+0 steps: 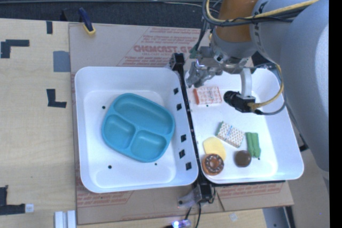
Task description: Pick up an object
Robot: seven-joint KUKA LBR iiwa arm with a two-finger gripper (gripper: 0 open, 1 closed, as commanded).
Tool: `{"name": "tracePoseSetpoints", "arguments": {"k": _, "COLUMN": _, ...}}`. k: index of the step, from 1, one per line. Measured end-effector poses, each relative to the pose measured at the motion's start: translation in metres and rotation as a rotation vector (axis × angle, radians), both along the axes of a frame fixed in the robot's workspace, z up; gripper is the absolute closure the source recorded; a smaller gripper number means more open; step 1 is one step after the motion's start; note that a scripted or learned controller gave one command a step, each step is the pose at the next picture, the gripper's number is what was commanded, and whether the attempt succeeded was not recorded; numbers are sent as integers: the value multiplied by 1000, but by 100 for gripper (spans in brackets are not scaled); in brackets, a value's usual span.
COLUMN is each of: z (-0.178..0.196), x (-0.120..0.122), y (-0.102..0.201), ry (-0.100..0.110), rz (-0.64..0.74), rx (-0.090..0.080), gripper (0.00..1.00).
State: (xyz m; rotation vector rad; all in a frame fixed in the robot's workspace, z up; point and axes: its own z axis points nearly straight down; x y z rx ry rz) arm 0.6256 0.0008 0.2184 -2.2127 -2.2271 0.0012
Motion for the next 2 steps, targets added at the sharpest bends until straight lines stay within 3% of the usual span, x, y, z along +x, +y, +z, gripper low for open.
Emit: {"name": "tracePoseSetpoints", "arguments": {"k": 2, "z": -2, "x": 7, "y": 89, "ry": -1, "rz": -1, "rx": 0, "gripper": 100}}
